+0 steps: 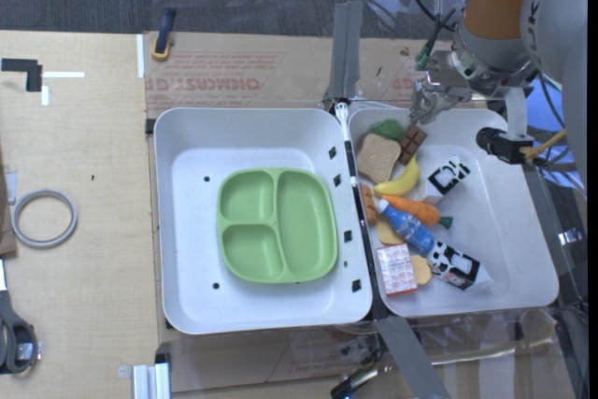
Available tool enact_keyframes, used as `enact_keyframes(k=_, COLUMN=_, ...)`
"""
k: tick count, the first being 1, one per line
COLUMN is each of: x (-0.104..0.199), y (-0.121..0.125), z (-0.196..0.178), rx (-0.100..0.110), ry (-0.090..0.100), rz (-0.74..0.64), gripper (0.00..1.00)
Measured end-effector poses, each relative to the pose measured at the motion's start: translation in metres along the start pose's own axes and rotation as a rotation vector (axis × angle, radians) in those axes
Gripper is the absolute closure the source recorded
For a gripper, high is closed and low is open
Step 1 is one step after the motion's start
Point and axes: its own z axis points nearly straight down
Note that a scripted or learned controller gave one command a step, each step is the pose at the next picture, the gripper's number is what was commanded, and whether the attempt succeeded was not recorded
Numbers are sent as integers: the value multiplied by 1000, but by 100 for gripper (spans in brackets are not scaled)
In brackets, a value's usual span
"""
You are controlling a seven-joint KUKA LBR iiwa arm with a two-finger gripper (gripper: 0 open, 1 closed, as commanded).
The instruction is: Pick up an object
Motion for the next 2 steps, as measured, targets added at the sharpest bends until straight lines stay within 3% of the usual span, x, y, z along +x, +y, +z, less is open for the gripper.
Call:
enact_keyframes(k=1, x=0, y=0, z=1, rx=2, ry=0, rz=-1, gripper=0)
enact_keyframes(k=2, x=-43, y=-10, z=131, rx=0, ry=1, rz=132, gripper=0)
